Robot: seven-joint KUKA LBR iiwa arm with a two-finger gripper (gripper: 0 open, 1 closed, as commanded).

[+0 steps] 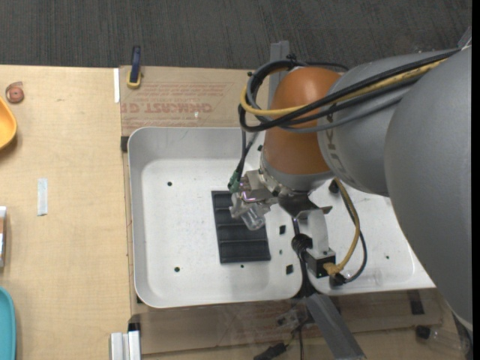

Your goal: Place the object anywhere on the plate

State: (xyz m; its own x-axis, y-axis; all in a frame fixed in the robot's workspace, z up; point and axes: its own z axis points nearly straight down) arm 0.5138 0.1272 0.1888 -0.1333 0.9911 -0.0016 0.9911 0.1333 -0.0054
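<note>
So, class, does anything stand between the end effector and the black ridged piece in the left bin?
Nothing visible does. The end effector sits right over the upper right corner of the black ridged piece.

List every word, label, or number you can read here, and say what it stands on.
Red print on the cardboard sheet behind the left bin: two lines, upside down and too blurred to read.
Small white tag on the wooden bench: no legible text.
Nothing readable on the arm or on the black ridged object.
</note>
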